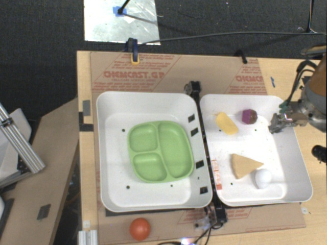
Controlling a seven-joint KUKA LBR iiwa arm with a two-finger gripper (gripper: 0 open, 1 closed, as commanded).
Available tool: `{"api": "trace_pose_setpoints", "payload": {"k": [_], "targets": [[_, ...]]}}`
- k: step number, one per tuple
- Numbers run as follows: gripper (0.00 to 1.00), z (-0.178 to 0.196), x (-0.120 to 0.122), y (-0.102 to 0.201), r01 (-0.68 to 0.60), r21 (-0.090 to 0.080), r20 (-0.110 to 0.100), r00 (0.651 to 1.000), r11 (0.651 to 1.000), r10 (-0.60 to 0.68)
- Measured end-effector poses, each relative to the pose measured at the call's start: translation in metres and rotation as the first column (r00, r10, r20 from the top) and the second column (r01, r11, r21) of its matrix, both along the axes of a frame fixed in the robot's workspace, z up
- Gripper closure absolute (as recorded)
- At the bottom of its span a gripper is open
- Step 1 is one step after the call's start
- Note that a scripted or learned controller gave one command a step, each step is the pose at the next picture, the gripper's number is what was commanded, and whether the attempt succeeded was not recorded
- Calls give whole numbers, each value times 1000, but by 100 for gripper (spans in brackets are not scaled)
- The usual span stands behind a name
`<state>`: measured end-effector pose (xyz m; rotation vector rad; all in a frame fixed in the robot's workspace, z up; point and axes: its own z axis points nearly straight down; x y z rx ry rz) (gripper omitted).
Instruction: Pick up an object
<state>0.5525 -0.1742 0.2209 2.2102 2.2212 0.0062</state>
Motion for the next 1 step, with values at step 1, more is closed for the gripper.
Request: {"api": "trace_pose_setpoints", "payload": {"k": [1], "targets": [[100, 52, 2, 0, -1, 0, -1, 1000, 1000, 1]]}}
